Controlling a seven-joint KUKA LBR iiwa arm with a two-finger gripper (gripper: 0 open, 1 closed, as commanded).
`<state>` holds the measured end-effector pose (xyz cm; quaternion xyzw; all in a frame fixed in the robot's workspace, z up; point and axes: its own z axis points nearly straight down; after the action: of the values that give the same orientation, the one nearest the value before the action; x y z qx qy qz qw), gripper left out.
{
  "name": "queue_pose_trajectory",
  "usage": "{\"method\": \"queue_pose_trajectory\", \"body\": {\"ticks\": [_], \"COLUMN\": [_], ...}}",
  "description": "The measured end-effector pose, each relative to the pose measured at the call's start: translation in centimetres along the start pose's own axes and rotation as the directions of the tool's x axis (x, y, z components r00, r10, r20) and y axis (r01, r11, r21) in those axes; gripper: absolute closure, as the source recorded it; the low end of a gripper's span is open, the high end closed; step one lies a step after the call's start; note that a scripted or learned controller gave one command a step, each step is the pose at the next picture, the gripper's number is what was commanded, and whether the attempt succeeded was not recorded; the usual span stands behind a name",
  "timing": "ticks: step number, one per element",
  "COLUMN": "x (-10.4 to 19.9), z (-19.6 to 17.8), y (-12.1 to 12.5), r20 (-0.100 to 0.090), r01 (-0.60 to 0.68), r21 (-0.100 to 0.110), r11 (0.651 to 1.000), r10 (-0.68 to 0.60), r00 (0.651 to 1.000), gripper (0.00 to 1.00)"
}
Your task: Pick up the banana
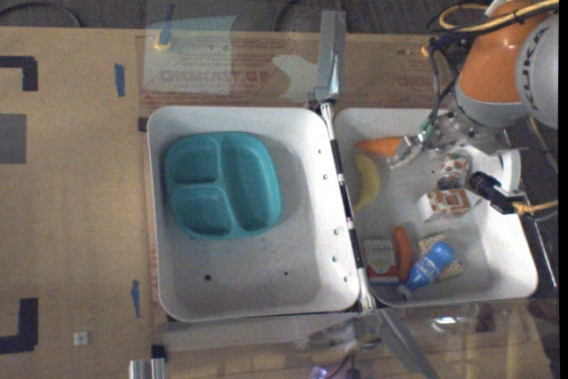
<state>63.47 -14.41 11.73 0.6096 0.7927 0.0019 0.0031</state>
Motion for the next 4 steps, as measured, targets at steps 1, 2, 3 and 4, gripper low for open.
{"method": "queue_pose_trajectory", "body": {"ticks": [1, 2, 3, 4], "x": [3.6, 3.6, 2.0, 1.8], "z": [2.9, 2.9, 3.0, 1.7], "y": [-3.2, -3.2, 1.6, 2.1], "r20": [0.002, 0.002, -0.008, 0.006], "r01": [0.058, 0.058, 0.272, 0.271], "r21": [-0.002, -0.002, 0.018, 0.001], "r11": [0.998, 0.998, 0.962, 0.962], "r10": [-0.058, -0.058, -0.272, -0.271], "r00": [0.998, 0.998, 0.962, 0.962], "gripper": [0.00, 0.00, 0.00, 1.00]}}
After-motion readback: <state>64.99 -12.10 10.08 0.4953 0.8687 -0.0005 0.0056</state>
